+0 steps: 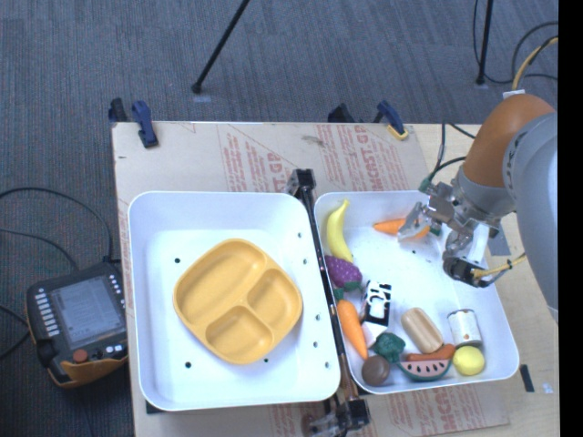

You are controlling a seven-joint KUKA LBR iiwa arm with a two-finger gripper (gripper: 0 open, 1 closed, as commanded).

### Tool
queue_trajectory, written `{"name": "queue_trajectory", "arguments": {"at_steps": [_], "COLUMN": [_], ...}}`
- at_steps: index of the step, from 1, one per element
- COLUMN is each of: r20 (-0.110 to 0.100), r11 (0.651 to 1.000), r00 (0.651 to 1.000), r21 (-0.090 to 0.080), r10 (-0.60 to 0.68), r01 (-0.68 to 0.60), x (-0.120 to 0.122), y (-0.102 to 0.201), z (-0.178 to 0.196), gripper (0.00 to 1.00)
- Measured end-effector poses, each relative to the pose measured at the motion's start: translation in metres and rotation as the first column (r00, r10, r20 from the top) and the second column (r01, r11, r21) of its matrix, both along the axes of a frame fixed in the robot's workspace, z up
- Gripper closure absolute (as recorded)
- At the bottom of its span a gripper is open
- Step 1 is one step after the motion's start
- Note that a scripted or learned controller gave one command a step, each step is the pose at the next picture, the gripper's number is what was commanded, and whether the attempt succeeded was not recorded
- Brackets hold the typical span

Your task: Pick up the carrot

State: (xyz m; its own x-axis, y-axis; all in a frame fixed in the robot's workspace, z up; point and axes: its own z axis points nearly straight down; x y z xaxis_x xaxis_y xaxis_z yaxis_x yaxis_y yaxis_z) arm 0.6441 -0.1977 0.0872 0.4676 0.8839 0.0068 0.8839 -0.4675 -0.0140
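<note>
- My pincer (414, 223) is at the far part of the right bin (503, 330), and an orange carrot (397, 227) lies between its fingers, so I judge it closed on this carrot.
- A second carrot (352, 327) lies near the bins' divider, beside the grapes (342, 269).
- The carrot seems light, stiff and smooth; the thick middle is the best place to hold.

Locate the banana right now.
The banana lies in the right bin, along its left wall near the top, just above the purple grapes.
</note>
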Motion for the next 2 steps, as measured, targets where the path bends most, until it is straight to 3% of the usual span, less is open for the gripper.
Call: {"name": "queue_trajectory", "arguments": {"at_steps": [1, 2], "r20": [-0.003, -0.004], "r11": [1.0, 1.0], "r00": [1.0, 1.0], "r21": [-0.002, -0.003], "r10": [0.008, 0.009], "r01": [-0.008, -0.01], "x": [0.0002, 0.0], "y": [0.0001, 0.0003], "z": [0.0099, 0.0095], "gripper": [1.0, 0.0]}}
